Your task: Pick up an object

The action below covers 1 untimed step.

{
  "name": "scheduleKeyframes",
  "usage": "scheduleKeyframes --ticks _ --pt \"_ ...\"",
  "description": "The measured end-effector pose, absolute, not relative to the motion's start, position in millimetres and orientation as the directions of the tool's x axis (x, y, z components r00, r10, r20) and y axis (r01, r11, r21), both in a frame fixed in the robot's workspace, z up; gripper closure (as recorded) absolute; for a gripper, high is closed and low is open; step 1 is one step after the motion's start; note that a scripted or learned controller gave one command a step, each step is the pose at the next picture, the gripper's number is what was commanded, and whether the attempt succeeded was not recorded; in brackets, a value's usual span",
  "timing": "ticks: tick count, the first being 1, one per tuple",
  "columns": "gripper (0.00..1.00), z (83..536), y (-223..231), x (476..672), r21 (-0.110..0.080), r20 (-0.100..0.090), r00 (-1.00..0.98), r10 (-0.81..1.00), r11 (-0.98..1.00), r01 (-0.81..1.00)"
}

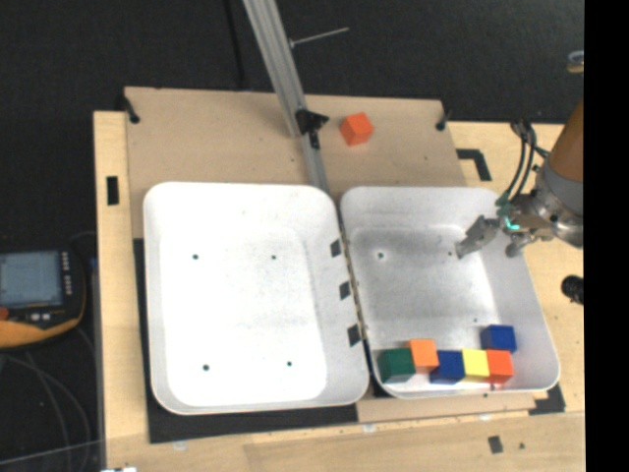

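Note:
Several small blocks line the near wall of the right bin (511,264): a green block (396,365), an orange block (424,352), a blue block (448,365), a yellow block (476,363), a red-orange block (500,365) and a second blue block (500,338) just behind it. My gripper (487,250) hangs over the bin's far right part, well behind the blocks. Its fingers (474,237) are spread open with nothing between them.
The left bin (157,264) lies beside the right one. A loose orange cube (356,129) rests on the bench behind the bins, beside a slanted metal post (280,57). A handheld device (34,281) sits off the bench at left.

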<state>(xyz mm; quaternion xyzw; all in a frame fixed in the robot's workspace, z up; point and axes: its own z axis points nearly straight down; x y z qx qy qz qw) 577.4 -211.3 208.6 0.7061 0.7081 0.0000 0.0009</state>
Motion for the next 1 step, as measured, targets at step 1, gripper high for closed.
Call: scheduleKeyframes --ticks 1 --pt "0.0 339.5 -200.9 625.2 0.012 -0.004 -0.005 1.0 0.005 1.0"
